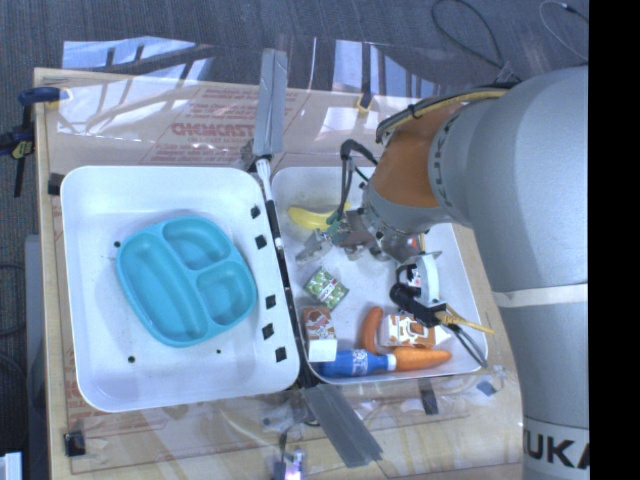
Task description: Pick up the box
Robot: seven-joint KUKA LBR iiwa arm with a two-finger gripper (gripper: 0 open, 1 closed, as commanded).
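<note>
One small green-patterned cardboard box [325, 286] lies in the right white bin [462, 268], just below-left of the pincer [352, 236], tilted diagonally; pincer state cannot be determined.

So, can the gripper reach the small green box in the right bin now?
Probably yes. The green box lies uncovered near the bin's left wall, slightly apart from the other things, and the gripper hangs just above and to its right.

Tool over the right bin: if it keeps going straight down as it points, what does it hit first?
Probably bare floor of the right bin, between the banana and the small green box. The tool is largely hidden by the wrist, and depth is unclear, so it's a guess.
</note>
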